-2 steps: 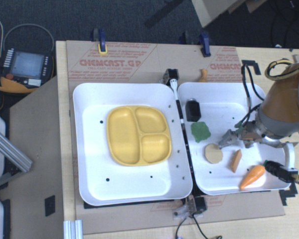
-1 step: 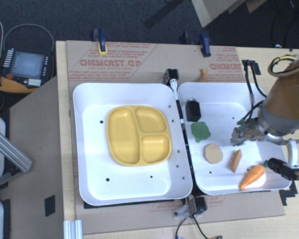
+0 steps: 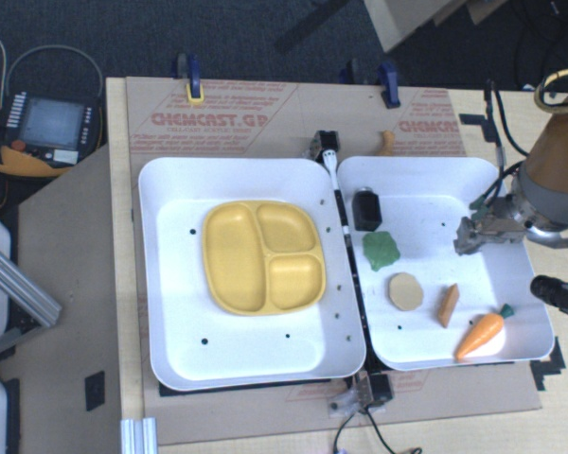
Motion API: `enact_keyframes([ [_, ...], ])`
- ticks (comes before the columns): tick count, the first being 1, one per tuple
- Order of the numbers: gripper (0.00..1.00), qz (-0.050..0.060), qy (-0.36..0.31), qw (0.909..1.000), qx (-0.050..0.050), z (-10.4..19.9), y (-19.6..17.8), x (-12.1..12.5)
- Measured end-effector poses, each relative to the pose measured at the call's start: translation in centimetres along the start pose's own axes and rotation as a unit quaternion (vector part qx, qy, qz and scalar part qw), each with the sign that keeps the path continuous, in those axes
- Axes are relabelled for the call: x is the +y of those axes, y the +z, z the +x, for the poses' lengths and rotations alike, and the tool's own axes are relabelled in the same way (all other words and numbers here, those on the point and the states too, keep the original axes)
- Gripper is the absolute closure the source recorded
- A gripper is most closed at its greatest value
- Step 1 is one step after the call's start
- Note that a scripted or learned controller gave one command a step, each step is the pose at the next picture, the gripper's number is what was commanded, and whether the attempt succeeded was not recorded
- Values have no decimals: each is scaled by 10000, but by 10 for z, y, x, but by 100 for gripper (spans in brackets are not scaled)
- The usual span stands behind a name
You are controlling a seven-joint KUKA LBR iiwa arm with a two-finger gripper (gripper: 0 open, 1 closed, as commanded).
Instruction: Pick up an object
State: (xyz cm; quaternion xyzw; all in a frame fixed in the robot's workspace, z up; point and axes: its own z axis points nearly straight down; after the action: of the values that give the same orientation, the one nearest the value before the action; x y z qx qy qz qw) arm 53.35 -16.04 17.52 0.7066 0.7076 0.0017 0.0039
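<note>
Where the worktop [image 3: 123, 253] carries two bins, the right bin [image 3: 426, 183] holds five items; one carrot [image 3: 480, 336], near front-right corner, lies diagonally, green top upper right. Gripper [image 3: 466, 237] hovers above; grip state indiscernible.

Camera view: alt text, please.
The gripper hovers over the right bin, which holds a carrot, brown stick, tan disc, green piece and black block. The left bin holds a yellow tray.
</note>
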Motion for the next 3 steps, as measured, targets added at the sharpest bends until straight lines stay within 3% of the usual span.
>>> enact_keyframes([
  [1, 100, -2, -7, 10000, 2, 9, -57, 6],
  [2, 100, 10, 1, 10000, 3, 9, -85, 7],
  [3, 100, 53, -24, 10000, 33, 70, -73, 7],
])
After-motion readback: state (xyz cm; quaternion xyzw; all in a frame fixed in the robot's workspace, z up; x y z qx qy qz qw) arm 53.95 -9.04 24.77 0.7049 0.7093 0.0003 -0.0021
